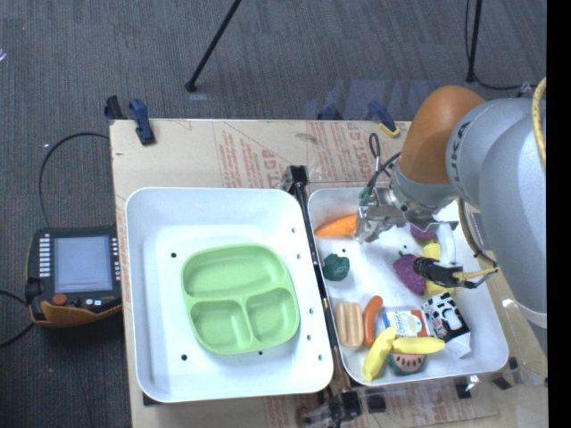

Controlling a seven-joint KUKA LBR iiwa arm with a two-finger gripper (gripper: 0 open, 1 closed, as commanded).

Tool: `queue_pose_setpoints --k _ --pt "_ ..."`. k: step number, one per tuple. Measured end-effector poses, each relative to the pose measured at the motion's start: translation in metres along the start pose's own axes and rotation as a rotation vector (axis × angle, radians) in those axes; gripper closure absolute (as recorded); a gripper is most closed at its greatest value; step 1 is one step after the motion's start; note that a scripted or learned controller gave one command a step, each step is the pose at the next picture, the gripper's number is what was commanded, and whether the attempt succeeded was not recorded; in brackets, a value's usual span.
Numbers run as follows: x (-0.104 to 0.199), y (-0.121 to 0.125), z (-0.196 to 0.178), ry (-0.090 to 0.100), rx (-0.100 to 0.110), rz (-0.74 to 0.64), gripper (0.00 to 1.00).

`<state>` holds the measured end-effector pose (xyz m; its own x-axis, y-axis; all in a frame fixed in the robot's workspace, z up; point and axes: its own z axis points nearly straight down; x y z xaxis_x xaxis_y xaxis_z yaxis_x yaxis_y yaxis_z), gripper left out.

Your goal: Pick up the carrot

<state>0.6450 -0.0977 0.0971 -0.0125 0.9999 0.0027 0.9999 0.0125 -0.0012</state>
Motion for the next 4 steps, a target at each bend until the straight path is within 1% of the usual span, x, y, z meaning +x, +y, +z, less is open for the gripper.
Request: queue_pose_setpoints --k 1,2,3,4 --pt "0.000 0.000 0.000 0.000 0.001 0.000 0.00" --pt "0.005 -0.002 0.011 -0.002 0.007 0.313 0.00" --pt "0.007 -0.004 0.012 -0.003 0.015 0.674 0.00" --pt "0.017 -0.035 0.011 -0.002 0.010 1.011 0.00"
